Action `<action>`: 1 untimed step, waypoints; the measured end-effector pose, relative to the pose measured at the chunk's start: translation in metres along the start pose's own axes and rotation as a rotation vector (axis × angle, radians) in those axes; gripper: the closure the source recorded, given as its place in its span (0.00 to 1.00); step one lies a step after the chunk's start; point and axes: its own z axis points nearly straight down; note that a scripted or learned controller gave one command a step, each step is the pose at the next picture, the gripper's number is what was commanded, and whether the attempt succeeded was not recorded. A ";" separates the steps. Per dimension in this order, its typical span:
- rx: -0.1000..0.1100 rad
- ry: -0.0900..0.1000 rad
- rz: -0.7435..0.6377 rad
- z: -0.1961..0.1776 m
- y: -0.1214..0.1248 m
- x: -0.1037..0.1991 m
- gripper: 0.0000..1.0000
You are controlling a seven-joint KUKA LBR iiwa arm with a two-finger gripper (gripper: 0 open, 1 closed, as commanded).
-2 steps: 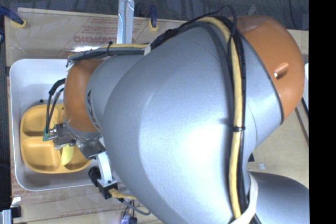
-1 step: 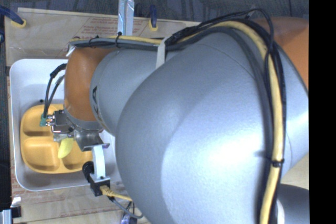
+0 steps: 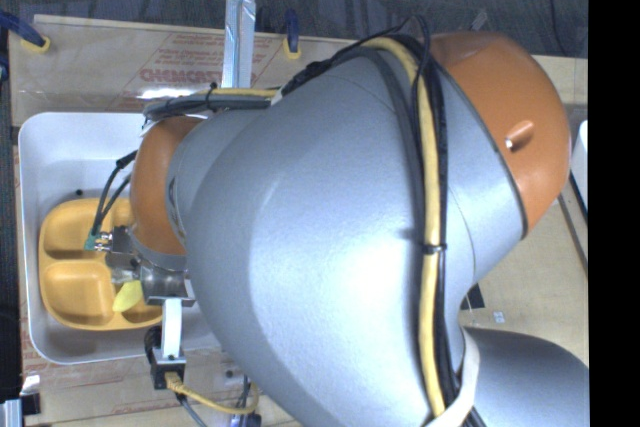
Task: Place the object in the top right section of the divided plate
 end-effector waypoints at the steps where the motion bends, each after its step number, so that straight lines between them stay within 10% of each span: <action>1: -0.013 -0.005 0.176 0.004 0.004 0.013 1.00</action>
